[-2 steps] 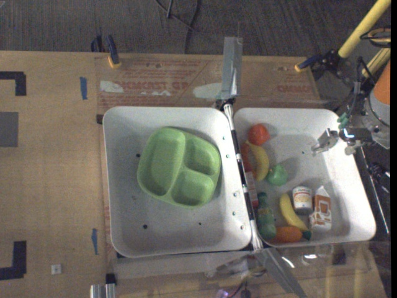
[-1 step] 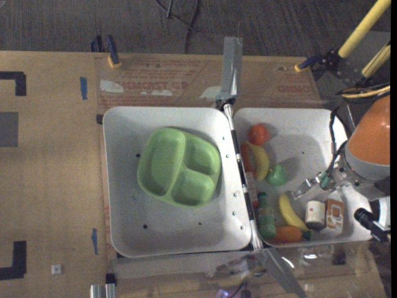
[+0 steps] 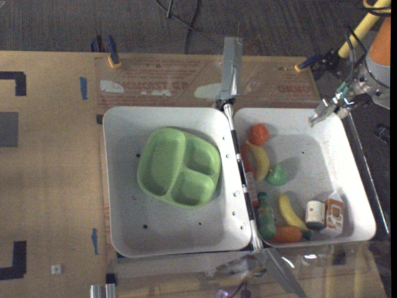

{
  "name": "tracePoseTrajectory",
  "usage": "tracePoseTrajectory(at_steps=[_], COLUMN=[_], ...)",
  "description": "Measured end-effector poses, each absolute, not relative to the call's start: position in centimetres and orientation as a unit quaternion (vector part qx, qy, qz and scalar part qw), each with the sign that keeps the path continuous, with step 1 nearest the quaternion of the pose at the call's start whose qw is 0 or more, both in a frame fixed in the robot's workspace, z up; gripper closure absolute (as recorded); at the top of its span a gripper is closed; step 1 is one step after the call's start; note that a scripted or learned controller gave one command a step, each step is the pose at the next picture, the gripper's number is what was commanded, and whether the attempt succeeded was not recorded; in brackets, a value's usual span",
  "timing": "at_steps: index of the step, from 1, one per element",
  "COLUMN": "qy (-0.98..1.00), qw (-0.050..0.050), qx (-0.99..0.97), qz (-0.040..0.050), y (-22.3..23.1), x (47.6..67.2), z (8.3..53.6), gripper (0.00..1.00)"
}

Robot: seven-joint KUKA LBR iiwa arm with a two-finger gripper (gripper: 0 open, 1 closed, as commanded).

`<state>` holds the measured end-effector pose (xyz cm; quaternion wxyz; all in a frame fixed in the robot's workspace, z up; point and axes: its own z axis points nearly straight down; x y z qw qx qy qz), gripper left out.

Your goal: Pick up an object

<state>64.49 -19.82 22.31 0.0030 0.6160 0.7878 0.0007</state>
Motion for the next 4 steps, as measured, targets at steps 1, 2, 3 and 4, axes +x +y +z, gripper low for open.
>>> tracePoseTrajectory(at_steps=[1,2,3,4], qy=[0.780,0.888,0.843,0.843], qw=[0.001,0.002,0.003,0.007], qx=[0.626,0.461,0.538,0.537], qz=[0.0000,0.0009,0.0007,0.0014], y=[-18.4,-15.7,-20.9,-20.9], x=[66.8,59.1,64.7,64.9], z=[18.2,9.5,12.2,13.4], gripper=[0.00,0.00,0.00,1.00])
